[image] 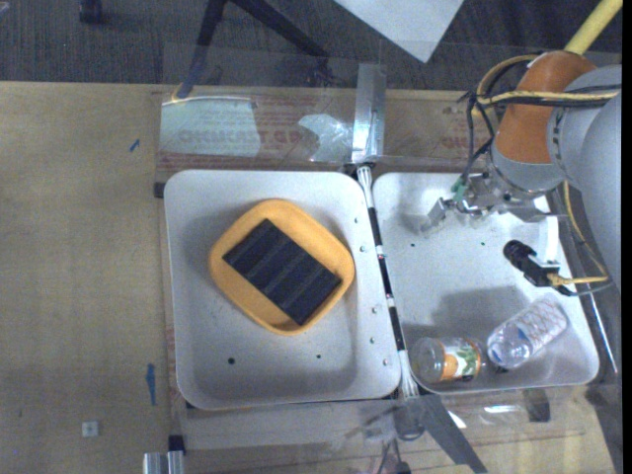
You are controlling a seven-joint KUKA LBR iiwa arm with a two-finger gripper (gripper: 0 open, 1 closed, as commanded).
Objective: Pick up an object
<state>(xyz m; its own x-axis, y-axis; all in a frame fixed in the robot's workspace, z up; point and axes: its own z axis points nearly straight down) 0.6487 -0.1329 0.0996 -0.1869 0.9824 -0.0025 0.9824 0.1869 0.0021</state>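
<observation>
Jar [449,359] and clear bottle [528,332], the likeliest things for me to pick, seem to lie on their sides just beside each other at the near edge of the right bin [444,284]. The pincer [440,209] hangs over the far left corner of that bin, well apart from them, and I cannot tell if it is released or clenched. I fear both will roll away from a closing pincer because they are round, or the bin wall close to them will block a clean descent.
</observation>
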